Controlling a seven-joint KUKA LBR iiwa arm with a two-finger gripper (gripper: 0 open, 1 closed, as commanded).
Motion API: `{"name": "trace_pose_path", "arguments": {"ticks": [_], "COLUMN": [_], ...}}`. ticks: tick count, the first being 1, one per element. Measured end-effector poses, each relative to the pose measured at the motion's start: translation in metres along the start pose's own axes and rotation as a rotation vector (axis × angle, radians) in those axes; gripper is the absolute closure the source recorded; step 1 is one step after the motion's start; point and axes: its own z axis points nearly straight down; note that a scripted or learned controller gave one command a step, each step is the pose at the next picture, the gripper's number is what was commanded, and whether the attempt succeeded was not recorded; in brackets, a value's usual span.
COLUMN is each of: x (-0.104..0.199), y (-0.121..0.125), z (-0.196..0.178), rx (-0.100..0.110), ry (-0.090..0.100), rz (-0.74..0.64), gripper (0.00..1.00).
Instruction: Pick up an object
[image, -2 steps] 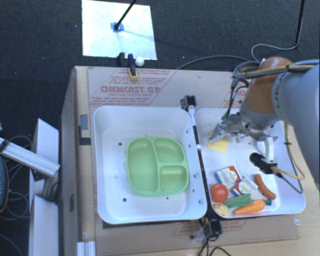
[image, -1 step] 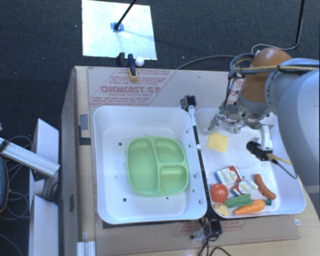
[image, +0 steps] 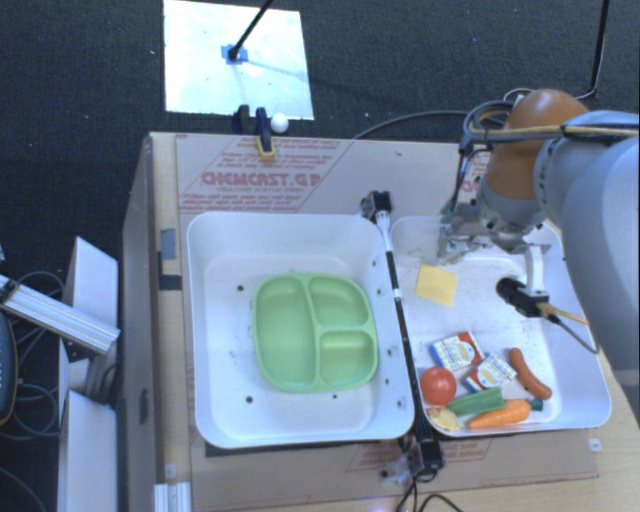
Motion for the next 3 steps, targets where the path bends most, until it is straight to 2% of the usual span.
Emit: {"name": "trace_pose_path", "arguments": {"ticks": [1, 2, 3], "x": [0.0, 0.017, 0.016], "y": [0.0, -0.043, -0.041], "z": [0.0, 0.012, 0.0], "rx": [0.0, 0.005, 0.002], "ry": [0.0, 0.002, 0.002], "rz": [-0.001, 0.008, 0.008], "gripper": [0.0, 0.0, 1.0]}}
